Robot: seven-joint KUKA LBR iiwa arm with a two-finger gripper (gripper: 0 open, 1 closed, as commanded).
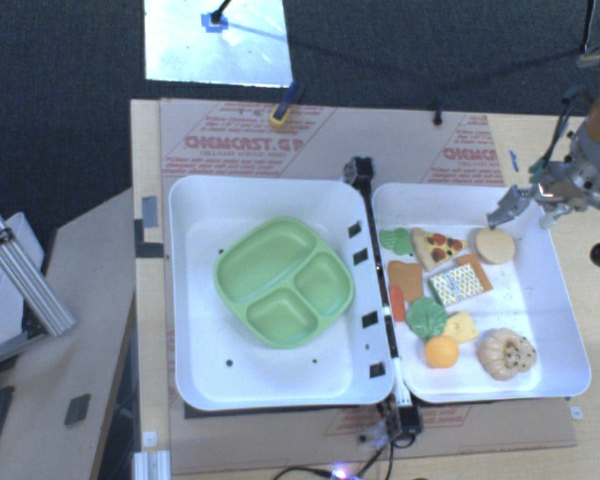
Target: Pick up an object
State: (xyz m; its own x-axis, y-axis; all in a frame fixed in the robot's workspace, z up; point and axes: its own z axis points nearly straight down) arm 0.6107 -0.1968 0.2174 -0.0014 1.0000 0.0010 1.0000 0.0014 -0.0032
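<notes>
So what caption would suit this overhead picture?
Robot gripper hovers over toy foods in the right bin; green tray in the left bin.

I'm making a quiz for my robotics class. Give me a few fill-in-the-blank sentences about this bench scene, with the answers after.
1. The green divided tray lies in the ____ bin of the view.
2. The tray has ____ compartments.
3. The orange lies in the bin's near row, left of the ____.
4. The gripper hangs over the far edge of the ____ bin, next to the round tan disc.

Answers: left; three; cookie; right
</notes>
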